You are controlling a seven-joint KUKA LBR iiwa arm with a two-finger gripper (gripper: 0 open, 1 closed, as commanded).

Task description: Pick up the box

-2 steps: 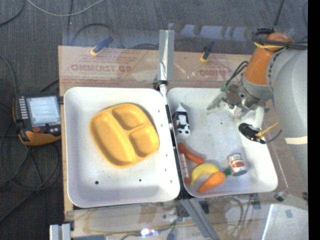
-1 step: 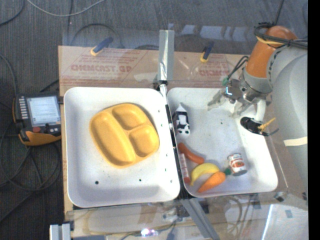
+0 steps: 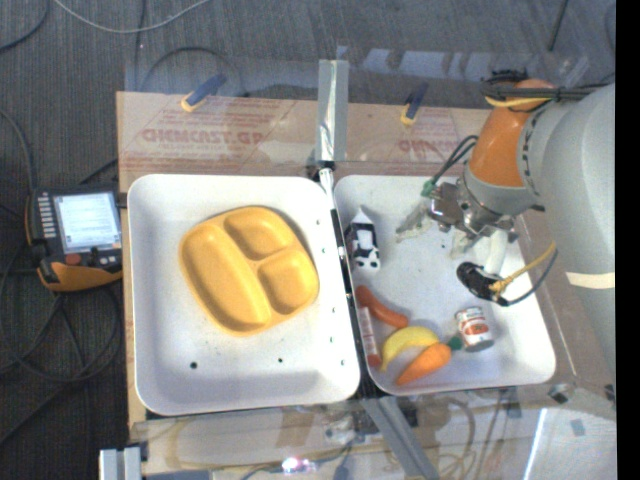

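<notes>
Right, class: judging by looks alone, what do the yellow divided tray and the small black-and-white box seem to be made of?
Yellow tray: probably moulded plastic, semi-glossy; one even colour, rounded compartment walls, soft highlights. Box: possibly printed card or plastic, black-and-white patches; too small to be sure.

You have two white bins, the left bin [image 3: 160, 353] and the right bin [image 3: 430, 278], side by side mid-frame. The left holds one yellow divided tray [image 3: 250, 268]. In the right, count one black-and-white box [image 3: 363, 245], one red sausage [image 3: 385, 310], one slim red stick [image 3: 368, 340], one yellow fruit [image 3: 410, 342], one carrot [image 3: 424, 361] and one small can [image 3: 473, 328].
</notes>
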